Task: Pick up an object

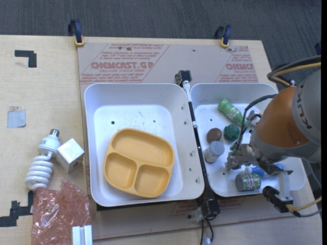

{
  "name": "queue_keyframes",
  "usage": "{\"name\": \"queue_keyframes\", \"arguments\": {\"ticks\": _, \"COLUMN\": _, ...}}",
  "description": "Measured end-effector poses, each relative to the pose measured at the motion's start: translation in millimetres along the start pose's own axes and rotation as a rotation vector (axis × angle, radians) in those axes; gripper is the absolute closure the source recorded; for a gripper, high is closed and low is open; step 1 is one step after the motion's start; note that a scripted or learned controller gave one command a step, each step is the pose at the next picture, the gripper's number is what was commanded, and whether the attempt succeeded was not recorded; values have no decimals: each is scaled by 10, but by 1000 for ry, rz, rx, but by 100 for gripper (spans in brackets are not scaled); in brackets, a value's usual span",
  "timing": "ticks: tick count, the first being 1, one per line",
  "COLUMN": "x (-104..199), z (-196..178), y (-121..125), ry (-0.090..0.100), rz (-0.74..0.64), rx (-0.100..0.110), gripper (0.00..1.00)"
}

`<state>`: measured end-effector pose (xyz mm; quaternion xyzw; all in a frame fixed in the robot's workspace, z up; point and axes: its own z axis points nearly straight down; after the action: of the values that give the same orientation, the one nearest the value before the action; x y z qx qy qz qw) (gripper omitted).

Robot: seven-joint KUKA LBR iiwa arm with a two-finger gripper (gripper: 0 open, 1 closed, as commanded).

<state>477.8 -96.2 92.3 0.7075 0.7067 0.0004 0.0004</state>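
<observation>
The right bin (204,93) holds a green bottle (231,111), a dark green lump (232,131), a brown disc (214,135), a grey cylinder (214,151) and a can with a green label (248,181). My gripper (235,161) hangs low over the middle of this bin, just above the can and right of the grey cylinder. The arm's orange band and wrist cover the bin's right part. Nothing shows as held.
The left bin (92,137) holds a yellow divided plate (138,162). On the bench to the left lie a spiral light bulb (41,163), a white cube (70,154) and pink bubble wrap (56,216). A small blue item (258,172) peeks out beside the can.
</observation>
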Motion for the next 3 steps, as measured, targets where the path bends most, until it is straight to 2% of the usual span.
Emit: {"name": "queue_keyframes", "arguments": {"ticks": 3, "x": 27, "z": 0, "y": 30, "ry": 0, "rz": 1, "rx": 0, "gripper": 0}}
